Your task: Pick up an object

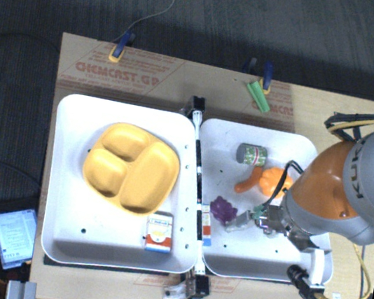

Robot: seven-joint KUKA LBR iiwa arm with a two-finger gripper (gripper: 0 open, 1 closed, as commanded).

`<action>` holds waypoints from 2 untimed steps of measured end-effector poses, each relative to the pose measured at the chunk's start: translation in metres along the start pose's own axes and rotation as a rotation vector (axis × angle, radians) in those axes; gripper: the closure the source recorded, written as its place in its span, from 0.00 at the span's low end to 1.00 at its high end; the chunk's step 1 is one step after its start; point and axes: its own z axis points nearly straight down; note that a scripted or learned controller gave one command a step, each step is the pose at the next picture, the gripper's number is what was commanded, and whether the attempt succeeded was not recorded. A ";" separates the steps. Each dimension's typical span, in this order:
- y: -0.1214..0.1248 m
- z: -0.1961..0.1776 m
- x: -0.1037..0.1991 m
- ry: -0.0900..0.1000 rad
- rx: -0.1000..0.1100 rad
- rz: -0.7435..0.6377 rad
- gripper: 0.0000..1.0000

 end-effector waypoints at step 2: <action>0.079 0.002 0.021 0.004 0.006 -0.002 0.00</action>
